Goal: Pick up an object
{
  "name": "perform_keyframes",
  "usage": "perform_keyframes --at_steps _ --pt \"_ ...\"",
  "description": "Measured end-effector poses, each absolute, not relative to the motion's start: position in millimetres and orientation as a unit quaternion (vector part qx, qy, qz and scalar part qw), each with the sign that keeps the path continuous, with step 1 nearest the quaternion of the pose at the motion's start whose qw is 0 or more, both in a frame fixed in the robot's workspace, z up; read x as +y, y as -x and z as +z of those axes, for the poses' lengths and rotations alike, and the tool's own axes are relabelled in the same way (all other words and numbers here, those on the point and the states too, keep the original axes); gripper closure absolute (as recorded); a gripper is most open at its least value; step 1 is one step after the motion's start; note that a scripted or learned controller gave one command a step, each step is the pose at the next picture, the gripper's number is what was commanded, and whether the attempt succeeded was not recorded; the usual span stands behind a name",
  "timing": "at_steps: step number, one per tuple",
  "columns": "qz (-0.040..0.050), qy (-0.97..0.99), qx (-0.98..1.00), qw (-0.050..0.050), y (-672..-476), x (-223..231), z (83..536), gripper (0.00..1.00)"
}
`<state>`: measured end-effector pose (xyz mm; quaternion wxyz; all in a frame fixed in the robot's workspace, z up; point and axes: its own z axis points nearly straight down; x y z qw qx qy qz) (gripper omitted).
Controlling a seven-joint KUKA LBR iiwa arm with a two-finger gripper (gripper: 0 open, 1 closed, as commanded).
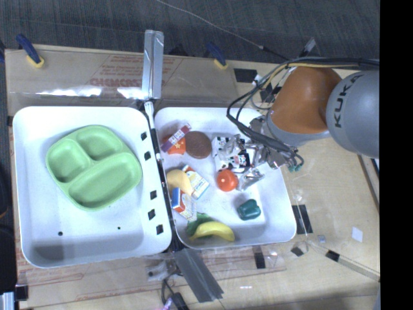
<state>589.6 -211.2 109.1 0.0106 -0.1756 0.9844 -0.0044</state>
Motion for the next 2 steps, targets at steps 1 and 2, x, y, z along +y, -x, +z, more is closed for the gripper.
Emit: perform_keyframes --at_steps 1,2 --pt "-0.0036 0.104 0.995 0.013 -598.4 -210.0 108.7 0.0" --pt "-0.0087 0.047 0.999 0.026 -532.8 -198.9 111.5 0.0"
